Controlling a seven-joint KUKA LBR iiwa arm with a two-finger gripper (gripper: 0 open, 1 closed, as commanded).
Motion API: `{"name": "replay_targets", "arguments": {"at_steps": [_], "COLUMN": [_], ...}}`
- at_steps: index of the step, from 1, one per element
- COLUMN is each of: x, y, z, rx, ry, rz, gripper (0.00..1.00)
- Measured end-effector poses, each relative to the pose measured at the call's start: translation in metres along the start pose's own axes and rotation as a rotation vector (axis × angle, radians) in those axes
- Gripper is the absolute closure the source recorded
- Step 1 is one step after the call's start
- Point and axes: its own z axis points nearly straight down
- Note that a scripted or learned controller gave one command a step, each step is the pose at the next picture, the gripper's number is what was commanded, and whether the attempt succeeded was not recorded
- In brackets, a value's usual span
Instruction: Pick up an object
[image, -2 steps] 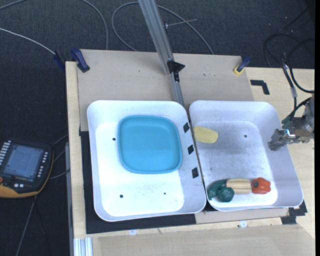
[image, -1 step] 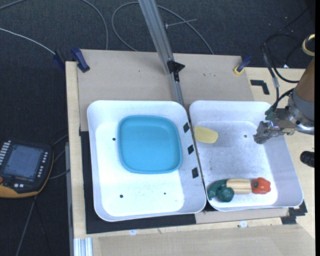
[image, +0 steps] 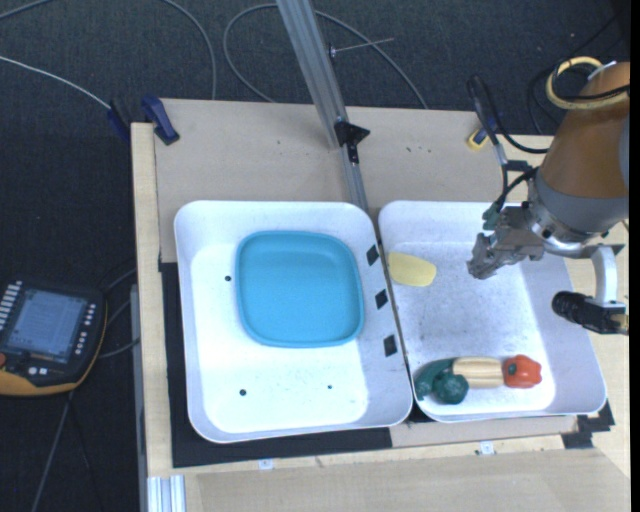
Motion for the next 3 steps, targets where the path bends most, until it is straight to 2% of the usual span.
{"name": "replay_targets", "arguments": {"at_steps": [2,3], "x": [0.103,0.141], "y": [0.036,0.053], "z": [0.012,0.007], "rx": [0.0,-0.001], "ry": [0.0,0.0], "rz": [0.0,0.001], "gripper": [1.0,1.0]}}
